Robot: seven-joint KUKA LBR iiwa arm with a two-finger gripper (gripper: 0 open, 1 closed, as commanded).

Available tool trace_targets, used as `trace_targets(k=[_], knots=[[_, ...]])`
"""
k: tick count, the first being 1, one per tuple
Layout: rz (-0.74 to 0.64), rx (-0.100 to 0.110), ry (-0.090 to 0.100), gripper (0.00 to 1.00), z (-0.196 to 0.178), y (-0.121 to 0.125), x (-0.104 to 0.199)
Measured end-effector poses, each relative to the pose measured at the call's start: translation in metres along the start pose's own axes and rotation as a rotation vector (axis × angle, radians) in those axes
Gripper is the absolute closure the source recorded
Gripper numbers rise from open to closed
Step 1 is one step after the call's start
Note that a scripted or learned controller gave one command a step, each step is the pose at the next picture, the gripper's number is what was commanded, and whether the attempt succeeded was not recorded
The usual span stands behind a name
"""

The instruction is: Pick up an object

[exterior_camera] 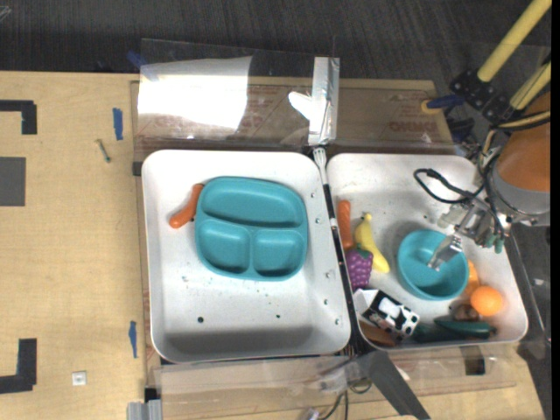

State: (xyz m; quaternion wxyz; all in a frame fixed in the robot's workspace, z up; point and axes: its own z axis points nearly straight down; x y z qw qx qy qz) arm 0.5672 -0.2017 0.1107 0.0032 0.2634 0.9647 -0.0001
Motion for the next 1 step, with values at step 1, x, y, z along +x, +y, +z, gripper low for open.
trace_targets(k=[1], knots=[[-0.008, -0.003, -0.008, 0.00, 0.0195, 0.0791, 0.0596]])
